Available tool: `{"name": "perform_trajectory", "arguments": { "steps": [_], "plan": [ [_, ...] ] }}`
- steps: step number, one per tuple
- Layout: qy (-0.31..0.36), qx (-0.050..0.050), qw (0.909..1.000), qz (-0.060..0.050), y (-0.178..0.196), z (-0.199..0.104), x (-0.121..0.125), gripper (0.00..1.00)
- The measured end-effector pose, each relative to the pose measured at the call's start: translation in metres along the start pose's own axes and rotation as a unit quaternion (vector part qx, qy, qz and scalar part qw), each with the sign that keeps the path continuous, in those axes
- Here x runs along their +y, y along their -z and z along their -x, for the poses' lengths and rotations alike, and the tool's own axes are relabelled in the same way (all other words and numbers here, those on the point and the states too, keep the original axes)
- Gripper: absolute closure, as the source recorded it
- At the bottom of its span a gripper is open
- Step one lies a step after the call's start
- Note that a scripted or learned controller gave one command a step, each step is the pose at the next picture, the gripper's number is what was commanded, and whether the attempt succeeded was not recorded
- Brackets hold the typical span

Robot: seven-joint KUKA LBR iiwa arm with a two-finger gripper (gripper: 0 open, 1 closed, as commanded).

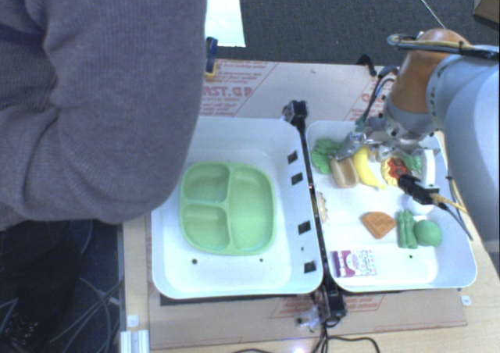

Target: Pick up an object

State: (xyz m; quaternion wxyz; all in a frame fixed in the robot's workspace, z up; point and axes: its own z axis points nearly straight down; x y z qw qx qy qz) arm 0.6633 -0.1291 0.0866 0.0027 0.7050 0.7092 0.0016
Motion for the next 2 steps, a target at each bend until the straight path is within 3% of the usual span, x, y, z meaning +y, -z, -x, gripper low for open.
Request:
{"name": "perform_trajectory", "arguments": {
  "steps": [1, 2],
  "plan": [
    [0.001, 0.0, 1.0, 0.003, 0.0134, 0.0006, 0.0011, 1.0],
    [0.002, 0.0, 1.0, 0.003, 0.0127, 0.0004, 0.001, 0.0]
  ]
}}
